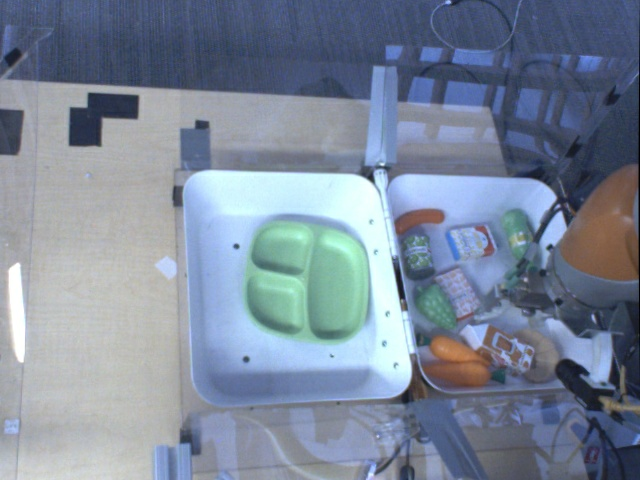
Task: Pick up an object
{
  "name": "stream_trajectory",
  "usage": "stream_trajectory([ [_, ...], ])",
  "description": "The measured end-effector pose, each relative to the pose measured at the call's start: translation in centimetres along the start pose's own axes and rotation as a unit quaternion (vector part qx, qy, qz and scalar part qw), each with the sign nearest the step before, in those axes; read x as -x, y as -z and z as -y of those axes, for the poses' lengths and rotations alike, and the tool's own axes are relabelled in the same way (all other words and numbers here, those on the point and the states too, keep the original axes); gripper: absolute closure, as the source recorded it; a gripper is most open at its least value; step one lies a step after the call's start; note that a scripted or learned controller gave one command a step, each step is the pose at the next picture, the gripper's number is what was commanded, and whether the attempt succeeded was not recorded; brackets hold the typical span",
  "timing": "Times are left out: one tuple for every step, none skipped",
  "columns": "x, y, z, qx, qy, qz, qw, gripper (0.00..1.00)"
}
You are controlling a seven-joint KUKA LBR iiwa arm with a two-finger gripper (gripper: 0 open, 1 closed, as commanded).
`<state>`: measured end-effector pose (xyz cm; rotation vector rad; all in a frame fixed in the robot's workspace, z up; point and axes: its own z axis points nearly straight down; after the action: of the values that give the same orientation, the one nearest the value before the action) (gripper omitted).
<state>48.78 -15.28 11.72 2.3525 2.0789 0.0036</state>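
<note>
Gripper (522, 290) sits over right bin (470, 190), near green bottle (517, 231); finger state cannot be determined.

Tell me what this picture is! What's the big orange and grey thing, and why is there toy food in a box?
That big orange and grey thing is a robot arm, reaching in from the right. One camera looks down on it from above the wooden bench.

On the bench sit two shallow white bins. The left white bin holds a green plastic tray with three sections. The right white bin is full of small toy groceries: a red sausage, an orange carrot, a green bottle and a little white carton.

The arm's job is to pick one up. Its grabbing end sits low over the right bin, but I can't tell if it holds anything.
</note>
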Motion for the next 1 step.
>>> stream_trajectory([
  [-0.02,4.94,-2.91,0.001,0.085,0.000,0.9964,0.00],
])
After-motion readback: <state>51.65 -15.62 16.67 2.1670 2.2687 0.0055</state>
